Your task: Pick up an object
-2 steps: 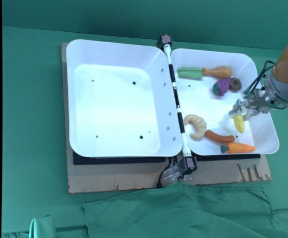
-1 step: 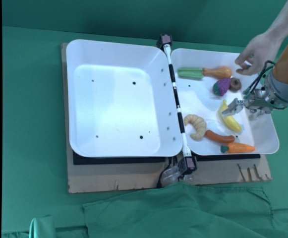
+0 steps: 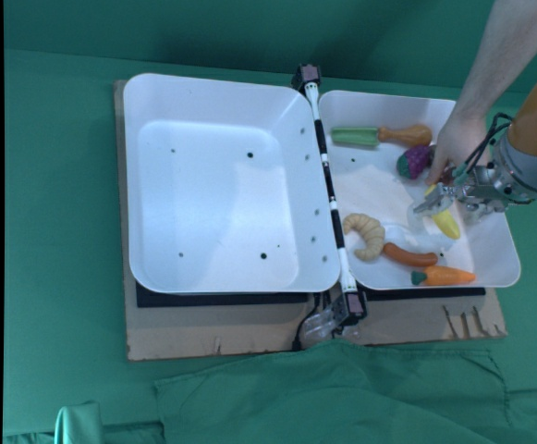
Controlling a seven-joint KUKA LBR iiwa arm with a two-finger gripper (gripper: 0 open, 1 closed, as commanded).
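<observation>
Pincer (image 3: pixel 442 202) sits low over the right bin (image 3: pixel 501 259), near its right wall. We can't tell whether it's wide or narrow, the tip is too cluttered to read.

Likely target, in our judgement: the yellow piece (image 3: pixel 447 225), just beside the pincer tip on its near side, lying on the bin floor. We can't tell if they touch, and we don't count it as held.

To do this step well:
- centre over the yellow piece's short axis before closing; it's small and rounded, so an off-centre pinch probably squirts it out
- go straight down and straight up; the bin wall is near on the right
- confirm the piece sits inside the pincer before lifting

In the way:
- a person's hand (image 3: pixel 453 148) reaches in from the upper right, just beside the pincer. Biggest concern. We'd hold motion until it's out.
- purple piece (image 3: pixel 416 162) is near, on the far side, right by the hand

Rest of the right bin:
- green-and-tan piece (image 3: pixel 379 137) along the far edge
- beige curled piece (image 3: pixel 368 234) toward the left
- reddish-orange piece (image 3: pixel 409 255) touching it
- carrot (image 3: pixel 445 276) along the near rim

All stand apart from the yellow piece, so crowding is low.

Left bin (image 3: pixel 213 192) shows a few dark specks. Striped bar (image 3: pixel 328 178) runs between the bins. Cardboard sheet (image 3: pixel 185 340) lies under both, on the green-draped desk (image 3: pixel 65 248).
</observation>
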